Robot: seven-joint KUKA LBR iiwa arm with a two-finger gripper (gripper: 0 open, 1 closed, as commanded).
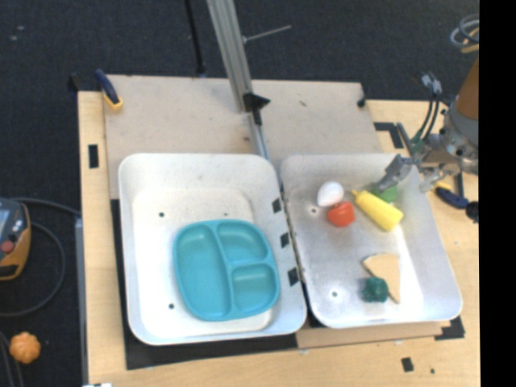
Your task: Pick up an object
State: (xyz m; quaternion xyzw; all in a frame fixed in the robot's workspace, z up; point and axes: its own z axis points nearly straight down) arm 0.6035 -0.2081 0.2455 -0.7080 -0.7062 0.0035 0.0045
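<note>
On the desk (201, 119) two white bins sit side by side. The left bin (145, 184) holds a blue divided plate (226, 268) lying flat near its middle. The right bin (427, 240) holds all the loose things: a white ball (330, 193) touching a red tomato (342, 214) near the bin's far middle, a yellow bottle (379, 210) just beside them toward the right, a small green piece (387, 192) at the bottle's far end, and nearer the front edge a tan wedge (384, 270) with a dark green clump (374, 290) against its front corner.

The gripper (397, 172) reaches in over the far right corner of the right bin, low and close to the green piece and the yellow bottle's end. I cannot tell how its jaws stand.

Judging by this, nothing is lifted yet; every object lies on the bin floor. The approach looks done; closing on something and raising it remain.
</note>
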